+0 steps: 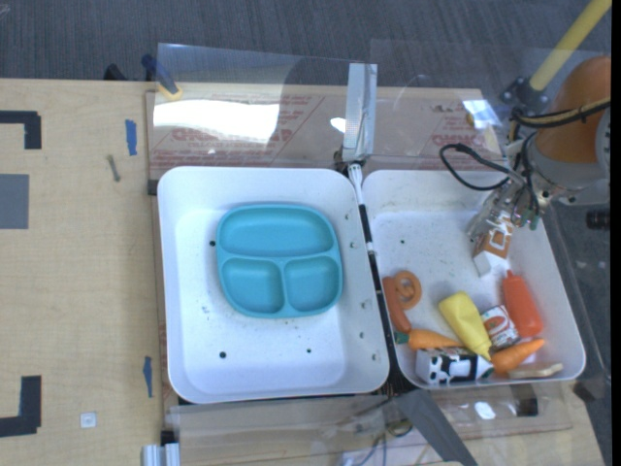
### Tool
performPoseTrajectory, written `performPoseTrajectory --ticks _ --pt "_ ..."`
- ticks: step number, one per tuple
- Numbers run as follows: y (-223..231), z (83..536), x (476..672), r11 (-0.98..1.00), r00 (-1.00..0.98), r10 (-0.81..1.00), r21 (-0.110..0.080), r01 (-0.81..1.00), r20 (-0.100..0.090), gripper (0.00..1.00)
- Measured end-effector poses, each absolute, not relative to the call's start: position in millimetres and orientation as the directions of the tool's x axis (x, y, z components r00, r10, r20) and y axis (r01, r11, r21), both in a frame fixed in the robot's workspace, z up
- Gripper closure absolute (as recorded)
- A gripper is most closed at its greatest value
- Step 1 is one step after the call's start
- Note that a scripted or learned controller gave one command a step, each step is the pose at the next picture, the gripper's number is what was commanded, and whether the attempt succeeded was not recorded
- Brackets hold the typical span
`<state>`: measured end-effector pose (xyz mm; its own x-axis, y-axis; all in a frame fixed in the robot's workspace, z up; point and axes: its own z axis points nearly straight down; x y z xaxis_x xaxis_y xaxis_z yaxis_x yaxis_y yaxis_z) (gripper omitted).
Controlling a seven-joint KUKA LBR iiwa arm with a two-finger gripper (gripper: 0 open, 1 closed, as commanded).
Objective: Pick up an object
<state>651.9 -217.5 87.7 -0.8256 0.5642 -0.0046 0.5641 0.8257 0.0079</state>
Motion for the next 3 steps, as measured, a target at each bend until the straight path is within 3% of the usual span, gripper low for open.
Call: performPoseTrajectory --ticks 1,2,3 --pt "-172 89 580.7 0.580 -0.580 0.814 0.007 0.814 -0.006 1.00" --pt "-207 89 516.7 0.671 -0.671 0.742 0.003 0.742 -0.009 1.00" --pt "-201 89 519.5 0.676 -0.676 0.737 0.009 0.737 -0.007 0.00"
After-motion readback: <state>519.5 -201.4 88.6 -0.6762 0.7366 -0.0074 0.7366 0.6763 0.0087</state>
